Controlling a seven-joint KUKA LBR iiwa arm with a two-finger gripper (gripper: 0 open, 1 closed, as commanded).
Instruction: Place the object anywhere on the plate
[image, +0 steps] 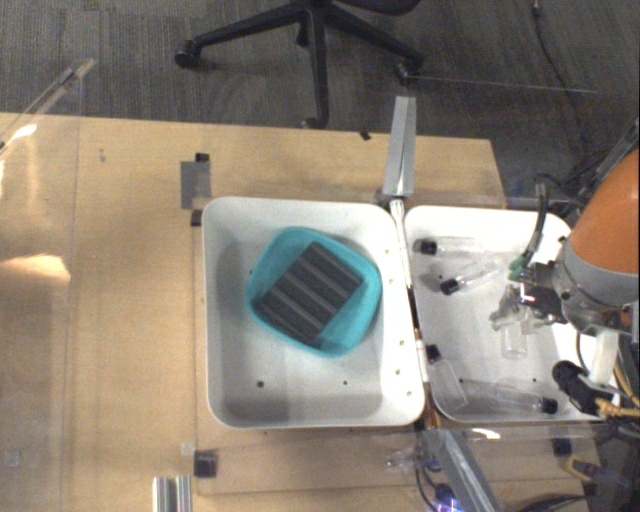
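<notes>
Plate (315, 290), teal, sat in left bin (225, 330); gripper (520, 305) over right bin (480, 225), finger state indiscernible amid clear vials (465, 280).

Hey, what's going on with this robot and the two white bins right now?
The robot arm reaches in over the right bin, where several clear tubes with black caps lie scattered. Its gripper sits low among them, but it's hard to tell whether it has one. The left bin holds a teal plate with a dark ridged block on it. No tube is on the plate.

Office chair base (318, 40) beyond bench (100, 300)
</notes>
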